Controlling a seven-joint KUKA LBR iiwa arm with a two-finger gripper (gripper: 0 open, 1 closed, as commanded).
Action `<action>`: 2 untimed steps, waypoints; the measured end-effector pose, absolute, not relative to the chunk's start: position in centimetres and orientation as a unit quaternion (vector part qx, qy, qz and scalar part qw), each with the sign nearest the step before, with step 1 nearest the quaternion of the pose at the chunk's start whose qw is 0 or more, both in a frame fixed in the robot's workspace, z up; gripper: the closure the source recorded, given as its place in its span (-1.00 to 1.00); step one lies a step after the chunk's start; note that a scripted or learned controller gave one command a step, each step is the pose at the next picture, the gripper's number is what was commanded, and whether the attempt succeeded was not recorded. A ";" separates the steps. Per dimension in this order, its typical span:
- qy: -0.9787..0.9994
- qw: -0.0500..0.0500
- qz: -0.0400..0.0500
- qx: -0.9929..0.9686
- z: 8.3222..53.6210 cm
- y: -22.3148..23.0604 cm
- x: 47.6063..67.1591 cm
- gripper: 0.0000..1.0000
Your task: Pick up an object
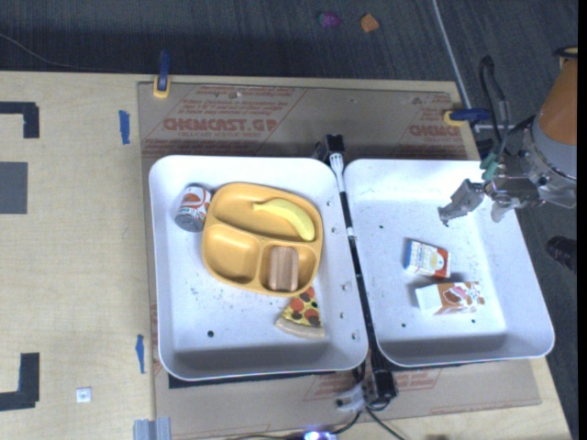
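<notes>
In the right bin [394, 342] lie two small white and orange cartons, one [426, 258] near the middle and another [448, 296] just in front of it. My gripper [477, 207] hangs over the bin's far right part, behind and to the right of the cartons. It is open, its two grey fingers spread with nothing between them. The nearer carton sits about a hand's width in front of the left finger [455, 210].
The left bin [174, 337] holds a yellow divided plate [220, 250] with a banana [286, 214] and a sausage [281, 268], a drink can [191, 207] at its far left and a pizza slice [301, 312] in front. A black clamp [332, 147] joins the bins.
</notes>
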State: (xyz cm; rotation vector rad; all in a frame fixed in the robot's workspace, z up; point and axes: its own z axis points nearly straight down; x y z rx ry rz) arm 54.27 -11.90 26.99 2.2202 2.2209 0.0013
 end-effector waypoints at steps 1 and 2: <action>0.707 0.001 0.001 0.707 9.5 -12.6 54.2 -1.00; 0.707 0.007 0.004 0.707 9.0 -9.9 51.7 -1.00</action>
